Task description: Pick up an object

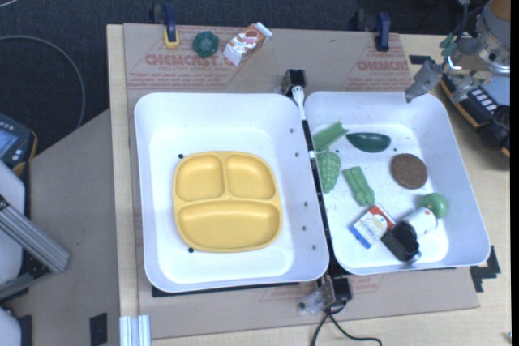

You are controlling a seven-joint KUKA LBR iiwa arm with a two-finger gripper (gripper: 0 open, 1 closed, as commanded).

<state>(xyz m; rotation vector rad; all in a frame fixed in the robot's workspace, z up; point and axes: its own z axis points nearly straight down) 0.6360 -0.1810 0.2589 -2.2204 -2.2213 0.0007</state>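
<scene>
The right bin (462, 174) holds several small things: a dark green oval (369, 142), a brown disc (409, 171), a pale green strip (328, 135), a ribbed green piece (328, 171), a green stick (358, 185), a green ball (435, 203), a white lump (423, 221), a black block (401, 241) and a small blue, white and orange box (371, 226). My gripper (442, 81) hangs above that bin's far right corner, apart from all of them. It is open, with nothing between its fingers.
A yellow divided plate (227, 200) lies in the left bin (150, 174). Behind the bins on the board lie a green round piece (206, 43) and a small carton (247, 43). Blue clamps (169, 24) (381, 32) grip the board's far edge.
</scene>
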